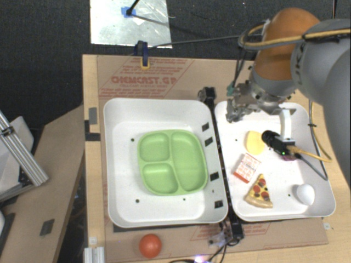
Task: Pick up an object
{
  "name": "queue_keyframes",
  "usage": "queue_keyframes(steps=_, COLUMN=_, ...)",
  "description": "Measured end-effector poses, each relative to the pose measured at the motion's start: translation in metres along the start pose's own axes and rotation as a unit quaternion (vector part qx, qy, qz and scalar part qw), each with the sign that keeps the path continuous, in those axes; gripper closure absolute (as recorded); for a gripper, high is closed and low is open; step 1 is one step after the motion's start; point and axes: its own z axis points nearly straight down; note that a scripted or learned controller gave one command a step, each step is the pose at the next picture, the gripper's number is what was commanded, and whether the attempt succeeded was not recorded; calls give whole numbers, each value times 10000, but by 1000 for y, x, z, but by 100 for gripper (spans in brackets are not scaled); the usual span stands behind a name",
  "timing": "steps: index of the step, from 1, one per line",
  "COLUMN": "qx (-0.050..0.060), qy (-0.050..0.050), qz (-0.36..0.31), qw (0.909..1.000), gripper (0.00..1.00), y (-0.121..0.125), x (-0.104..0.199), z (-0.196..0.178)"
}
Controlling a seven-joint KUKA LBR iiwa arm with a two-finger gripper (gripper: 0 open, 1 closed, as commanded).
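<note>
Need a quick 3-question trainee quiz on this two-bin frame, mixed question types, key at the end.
1. True or false: the green divided plate lies in the left bin.
2. Which item lies nearest the right bin's front edge? A) pizza slice B) yellow round piece C) red and white packet
3. Fill in: the orange ball rests outside both bins, on the ____ in front of the left bin.

Key: 1 true; 2 A; 3 cardboard. Also note the white egg in the right bin, and the gripper over that bin's back left corner.
</note>
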Motion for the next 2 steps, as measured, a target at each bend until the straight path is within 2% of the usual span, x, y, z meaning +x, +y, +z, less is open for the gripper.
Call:
queue_keyframes(steps=1, qx=-5, qy=5, qz=-3, qw=10000, gripper=100, y=13, x=62, z=-5)
queue_keyframes(steps=2, qx=-11, qy=4, qz=5, qw=10000, gripper=100, y=34, x=109, z=-16)
